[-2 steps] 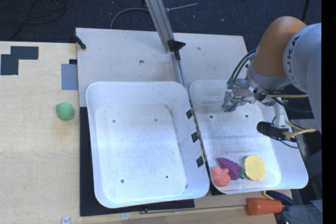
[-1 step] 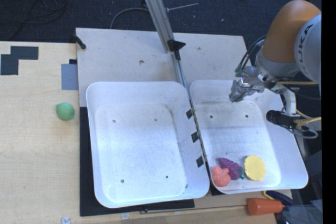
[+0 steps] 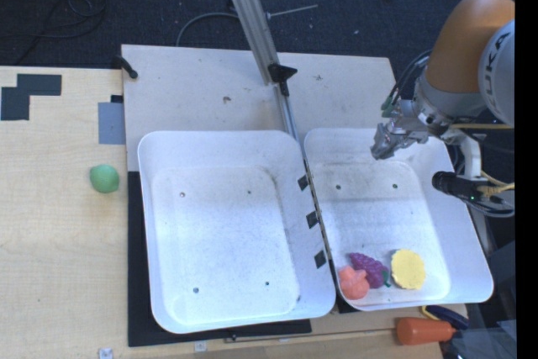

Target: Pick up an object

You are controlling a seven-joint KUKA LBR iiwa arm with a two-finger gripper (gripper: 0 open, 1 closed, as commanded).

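Note:
In the right bin (image 3: 395,214), near its front edge, lie three small objects close together: an orange-red lump (image 3: 353,282), a purple piece (image 3: 368,266) and a yellow round object (image 3: 408,269). My gripper (image 3: 385,145) hangs over the back of the right bin, well behind these objects. Nothing shows between its fingers. The arm's grey and orange body enters from the right.
The left bin (image 3: 223,231) lies beside the right one. A metal rail (image 3: 261,38) slants up from between the bins. A green ball (image 3: 104,178) rests on the wooden bench at left. An orange object (image 3: 424,330) lies in front of the right bin.

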